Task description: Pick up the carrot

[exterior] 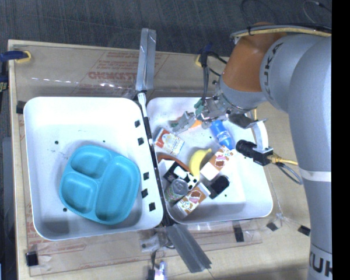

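Dark carpeted floor around a clear-topped table (76,69) bearing two shallow white bins. The grey arm with the orange band reaches in from the right. The gripper (206,113) sits low over the far end of the right white bin (259,200). Whether it is wide or narrow: cannot tell, as the wrist hides it.

The orange carrot (174,154) is only partly seen, lying well left of the gripper and nearer the camera, close to the bins' divider and tucked under a small printed packet (168,140). Its long axis runs roughly left to right; which end is the tip cannot be told.

Just right of the gripper is a blue plastic bottle (222,134). Below the gripper is a yellow banana (198,158). Far left is a blue divided plate (99,183) in the left white bin (41,115).
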Controlling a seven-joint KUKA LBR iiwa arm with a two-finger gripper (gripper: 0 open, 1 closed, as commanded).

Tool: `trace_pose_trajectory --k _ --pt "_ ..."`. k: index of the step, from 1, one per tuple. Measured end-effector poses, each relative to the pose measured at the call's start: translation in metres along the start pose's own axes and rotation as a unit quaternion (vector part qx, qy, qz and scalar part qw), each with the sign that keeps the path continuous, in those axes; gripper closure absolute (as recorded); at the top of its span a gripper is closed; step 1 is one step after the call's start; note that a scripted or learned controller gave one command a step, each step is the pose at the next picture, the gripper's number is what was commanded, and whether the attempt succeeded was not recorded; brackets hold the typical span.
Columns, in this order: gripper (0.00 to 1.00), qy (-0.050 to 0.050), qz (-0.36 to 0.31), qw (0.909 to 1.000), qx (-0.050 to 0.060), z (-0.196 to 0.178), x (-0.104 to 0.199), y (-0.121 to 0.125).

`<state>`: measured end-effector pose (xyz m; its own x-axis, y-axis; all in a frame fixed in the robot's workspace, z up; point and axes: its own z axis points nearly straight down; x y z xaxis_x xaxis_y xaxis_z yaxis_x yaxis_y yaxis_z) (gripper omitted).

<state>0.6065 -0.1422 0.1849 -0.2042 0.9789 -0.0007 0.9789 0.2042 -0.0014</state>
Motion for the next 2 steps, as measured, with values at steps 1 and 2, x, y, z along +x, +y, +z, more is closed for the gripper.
trace_pose_trajectory --k 1,2 --pt "0.00 -0.001 -0.003 1.0000 -0.001 0.089 -0.031 0.033" --pt "0.00 -0.001 -0.009 1.0000 -0.004 0.088 -0.041 -0.007"
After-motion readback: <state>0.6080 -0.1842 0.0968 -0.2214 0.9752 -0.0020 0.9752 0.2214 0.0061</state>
